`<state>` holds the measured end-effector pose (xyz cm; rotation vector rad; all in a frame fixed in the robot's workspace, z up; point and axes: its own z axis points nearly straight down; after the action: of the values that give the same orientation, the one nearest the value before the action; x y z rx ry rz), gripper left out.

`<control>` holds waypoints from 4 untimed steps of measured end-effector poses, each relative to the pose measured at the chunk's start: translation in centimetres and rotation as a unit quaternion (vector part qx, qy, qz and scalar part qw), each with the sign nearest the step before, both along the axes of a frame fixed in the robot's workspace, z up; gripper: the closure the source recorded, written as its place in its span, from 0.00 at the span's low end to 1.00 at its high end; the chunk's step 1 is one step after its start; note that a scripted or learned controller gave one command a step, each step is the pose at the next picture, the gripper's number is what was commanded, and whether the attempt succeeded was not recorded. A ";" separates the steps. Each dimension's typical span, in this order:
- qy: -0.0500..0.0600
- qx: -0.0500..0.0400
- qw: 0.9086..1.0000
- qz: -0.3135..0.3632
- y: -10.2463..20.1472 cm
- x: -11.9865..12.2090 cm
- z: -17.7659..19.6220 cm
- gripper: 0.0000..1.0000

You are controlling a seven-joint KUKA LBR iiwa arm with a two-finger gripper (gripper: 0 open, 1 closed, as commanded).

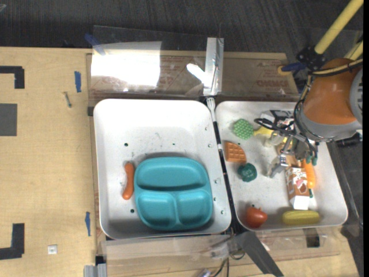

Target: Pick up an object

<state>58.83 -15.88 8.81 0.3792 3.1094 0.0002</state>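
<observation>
Barely begun, by the look of it: nothing lifted, every item lying on a bin floor, the whole pick left to do.

Counted, biggest down:

One tan wooden surface [40, 154].

Two shallow white plastic bins, side by side and touching: left bin [109, 120], right bin [337, 203].

One grey arm with orange band [328, 100], reaching in from 3 o'clock, ending in one gripper [283, 157] low over the middle of the right bin. Cannot tell whether the jaws stand apart or together, being lost among cables and dark parts; nothing seen clamped between them.

In the left bin, two things:
- One teal three-compartment plastic tray [172, 192] at 6 o'clock.
- One orange sausage-shaped toy [128, 180] just beside the tray's 9 o'clock edge.

In the right bin, seven clear things:
- One white and orange printed carton [299, 188], just at 5 o'clock of the gripper and probably the nearest candidate.
- One yellow-green pickle-shaped toy [300, 216] at 6 o'clock of the carton.
- One green ridged waffle piece [244, 129] at the bin's 10 o'clock.
- One orange waffle square [234, 153] at 9 o'clock.
- One red tomato toy [255, 215] at 7 o'clock.
- One dark green round knob [248, 172] between square and tomato.
- One small orange stick [311, 175] touching the carton's 3 o'clock side.

Also one yellow scrap [264, 133] near the gripper, too tangled to identify.
</observation>
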 end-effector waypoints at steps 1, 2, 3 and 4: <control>-0.001 0.004 0.999 0.034 -4.7 -4.5 0.0 0.00; -0.010 -0.003 1.000 -0.021 -3.3 -10.0 0.3 0.00; -0.003 0.000 0.998 -0.058 1.3 -9.1 0.1 0.00; 0.000 0.001 0.993 -0.118 1.6 -3.8 0.0 0.00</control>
<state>55.00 -14.25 8.82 0.7430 3.0438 0.0007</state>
